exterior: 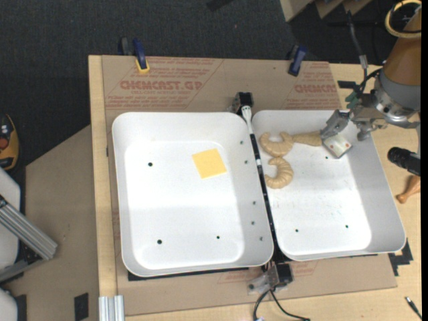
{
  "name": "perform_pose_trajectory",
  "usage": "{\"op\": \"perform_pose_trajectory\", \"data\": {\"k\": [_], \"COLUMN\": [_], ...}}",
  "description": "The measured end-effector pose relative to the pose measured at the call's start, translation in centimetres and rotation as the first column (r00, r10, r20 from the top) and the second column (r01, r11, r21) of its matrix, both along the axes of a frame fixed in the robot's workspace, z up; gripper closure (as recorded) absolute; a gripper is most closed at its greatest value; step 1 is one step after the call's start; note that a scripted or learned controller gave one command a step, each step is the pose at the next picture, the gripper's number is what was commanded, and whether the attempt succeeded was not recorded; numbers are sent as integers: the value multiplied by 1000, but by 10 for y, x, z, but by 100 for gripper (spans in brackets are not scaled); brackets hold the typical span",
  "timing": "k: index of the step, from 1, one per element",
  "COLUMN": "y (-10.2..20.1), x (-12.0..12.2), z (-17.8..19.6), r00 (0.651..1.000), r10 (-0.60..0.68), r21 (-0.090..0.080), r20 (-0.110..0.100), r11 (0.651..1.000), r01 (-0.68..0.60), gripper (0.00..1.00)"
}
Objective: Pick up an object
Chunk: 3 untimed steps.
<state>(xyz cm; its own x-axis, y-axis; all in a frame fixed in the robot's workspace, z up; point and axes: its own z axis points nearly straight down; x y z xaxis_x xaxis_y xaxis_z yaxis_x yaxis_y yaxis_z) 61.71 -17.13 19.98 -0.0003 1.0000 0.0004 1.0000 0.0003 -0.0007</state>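
A flat yellow square lies in the left bin, toward its upper middle. Tan curved pieces lie in the right bin: one piece near the upper left with a long tail running right, and another curled piece just below it. My gripper hangs over the upper right part of the right bin, at the right end of the tan tail. Whether it touches that tail I cannot tell.
Both bins rest on a brown board held by blue clamps at the back edge. A black divider with a connector runs between the bins. Cables and a wooden item lie to the right.
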Motion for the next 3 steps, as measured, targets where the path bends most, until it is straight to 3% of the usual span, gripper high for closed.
{"op": "perform_pose_trajectory", "data": {"k": [1, 2, 3], "y": [0, 17, 21], "x": [1, -5, -93], "z": [11, 199, 108], "r00": [1000, 1000, 1000], "r10": [1, 3, -3], "r21": [-1, -6, 3], "r20": [4, 22, -11], "r11": [1000, 1000, 1000], "r01": [-1, -3, 3], "gripper": [100, 100, 100]}}
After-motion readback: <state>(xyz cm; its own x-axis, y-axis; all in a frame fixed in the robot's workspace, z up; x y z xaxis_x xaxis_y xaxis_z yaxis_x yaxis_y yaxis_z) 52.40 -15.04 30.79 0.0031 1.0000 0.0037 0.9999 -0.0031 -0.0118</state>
